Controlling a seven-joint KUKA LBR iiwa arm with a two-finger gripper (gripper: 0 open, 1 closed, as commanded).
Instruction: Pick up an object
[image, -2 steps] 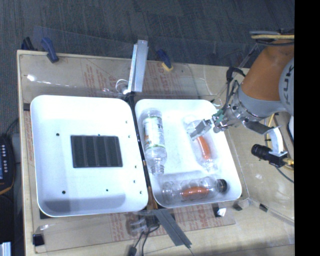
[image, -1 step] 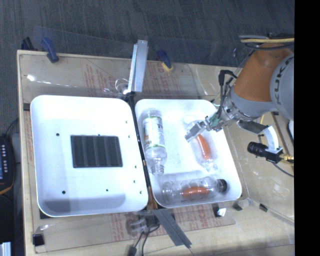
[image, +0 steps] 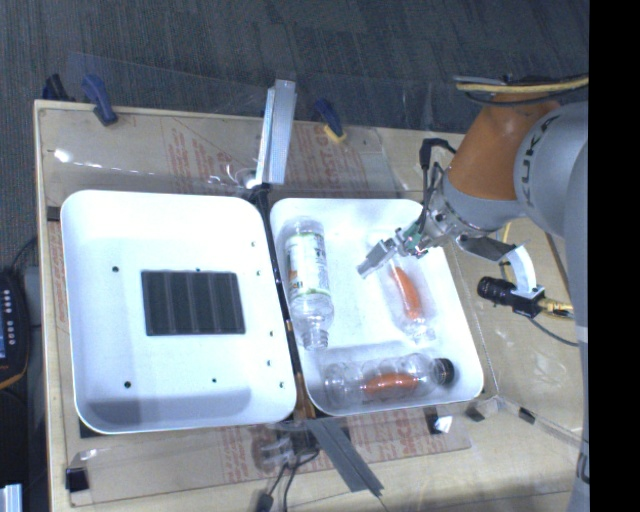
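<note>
The bench (image: 520, 440) carries two shallow white bins side by side. The left bin (image: 100, 240) holds a dark ribbed panel (image: 193, 302) near its centre. The right bin (image: 460, 340) holds three clear plastic bottles.

The arm (image: 520, 160) reaches in from the right, its orange band above the wrist, and places the gripper (image: 385, 255) over the upper middle of the right bin. Whether the gripper is open or closed cannot be determined from this view; nothing is visibly held.

Candidate objects:
- A bottle with a pale label (image: 307, 280) lies lengthwise along the left wall of the right bin.
- A wide bottle with a black cap (image: 385, 380) lies across the front of that bin, with something orange inside.
- A smaller bottle with orange contents (image: 408, 295) lies just below and right of the gripper, and is probably the nearest target.

Probable failure modes:
- Round, smooth bottles are likely to roll or squirt sideways if contact is off centre.
- Thin plastic may deform and slip on lift.
- The smaller bottle lies near the right wall, so a descent there risks striking the rim.
</note>
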